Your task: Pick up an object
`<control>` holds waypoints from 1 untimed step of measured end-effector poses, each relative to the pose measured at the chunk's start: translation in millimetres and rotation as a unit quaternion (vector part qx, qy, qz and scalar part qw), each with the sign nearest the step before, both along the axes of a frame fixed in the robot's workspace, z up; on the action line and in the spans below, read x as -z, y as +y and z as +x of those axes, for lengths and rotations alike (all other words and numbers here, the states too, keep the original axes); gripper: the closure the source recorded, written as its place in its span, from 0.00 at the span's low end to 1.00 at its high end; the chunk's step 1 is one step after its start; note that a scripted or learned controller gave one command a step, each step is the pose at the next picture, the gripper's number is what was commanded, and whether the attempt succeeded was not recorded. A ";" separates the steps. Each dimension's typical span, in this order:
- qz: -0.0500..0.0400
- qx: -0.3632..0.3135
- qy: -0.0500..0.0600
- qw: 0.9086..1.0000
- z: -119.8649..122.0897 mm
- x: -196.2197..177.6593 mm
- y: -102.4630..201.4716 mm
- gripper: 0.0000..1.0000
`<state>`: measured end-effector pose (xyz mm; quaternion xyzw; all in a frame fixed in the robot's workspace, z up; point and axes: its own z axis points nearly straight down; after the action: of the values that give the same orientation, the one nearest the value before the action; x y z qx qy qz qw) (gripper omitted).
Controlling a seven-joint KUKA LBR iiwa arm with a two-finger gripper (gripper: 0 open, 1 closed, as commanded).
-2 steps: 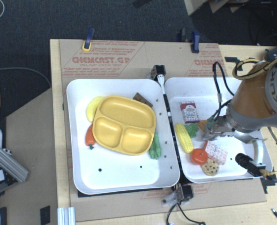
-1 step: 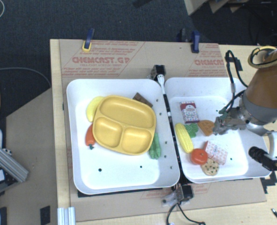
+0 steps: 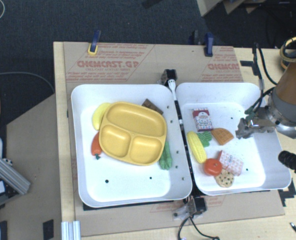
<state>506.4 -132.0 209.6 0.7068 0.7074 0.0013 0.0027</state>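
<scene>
from the frame's right our gripper [image 3: 244,129] hangs empty, jaw spread unclear, so we should drop squarely over the orange cookie [image 3: 222,135] just left, clear of the corn [image 3: 197,147].

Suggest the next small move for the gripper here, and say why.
Probably a short move leftward and down toward the tan cracker-like piece. The gripper sits over the right bin just beside that piece, which lies apart from the corn cob and the red-and-white carton, so it looks the nearest uncluttered target.
</scene>
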 end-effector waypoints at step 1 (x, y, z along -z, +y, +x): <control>0.000 0.000 0.001 1.000 1.0 -16.3 0.0 1.00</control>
<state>507.5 -132.0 225.9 0.7067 0.7075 0.0010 0.0021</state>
